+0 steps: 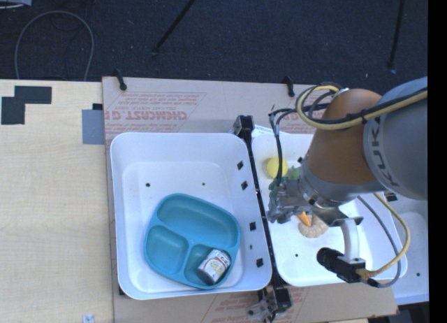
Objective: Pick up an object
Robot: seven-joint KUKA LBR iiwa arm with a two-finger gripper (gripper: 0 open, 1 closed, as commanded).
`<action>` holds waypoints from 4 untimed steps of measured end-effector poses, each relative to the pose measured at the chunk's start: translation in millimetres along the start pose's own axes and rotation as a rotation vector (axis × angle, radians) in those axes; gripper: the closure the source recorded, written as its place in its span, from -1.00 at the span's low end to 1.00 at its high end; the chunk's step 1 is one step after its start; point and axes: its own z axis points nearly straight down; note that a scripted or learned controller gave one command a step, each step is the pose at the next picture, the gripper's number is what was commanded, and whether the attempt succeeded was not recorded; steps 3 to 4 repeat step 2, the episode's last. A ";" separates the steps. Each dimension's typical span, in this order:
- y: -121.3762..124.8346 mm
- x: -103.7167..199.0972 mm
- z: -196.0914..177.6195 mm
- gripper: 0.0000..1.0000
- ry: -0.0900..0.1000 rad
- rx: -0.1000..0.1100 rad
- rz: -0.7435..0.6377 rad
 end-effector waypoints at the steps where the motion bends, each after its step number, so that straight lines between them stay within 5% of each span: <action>1: 11.3 47.8 1.2 1.00 -0.001 -0.001 0.000; 2: 11.5 93.7 -2.4 1.00 -0.001 -0.001 -0.001; 4: 11.5 93.7 -2.4 1.00 -0.001 -0.001 -0.001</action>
